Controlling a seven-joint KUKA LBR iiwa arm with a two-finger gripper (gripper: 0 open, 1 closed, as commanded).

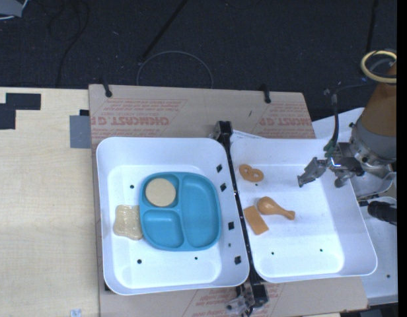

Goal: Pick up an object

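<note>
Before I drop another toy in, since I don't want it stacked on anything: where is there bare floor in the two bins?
Right bin: bare along the near wall, below the drumstick and orange wedge; also right of the pretzel, under the gripper. Left bin is crowded: the blue tray and pale slice leave only a near strip.

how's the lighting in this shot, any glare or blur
Camera view: even, soft light; the white bins are bright but keep detail, with faint shadows under the blue tray. The gripper looks slightly soft; the dark floor at top is underexposed.
</note>
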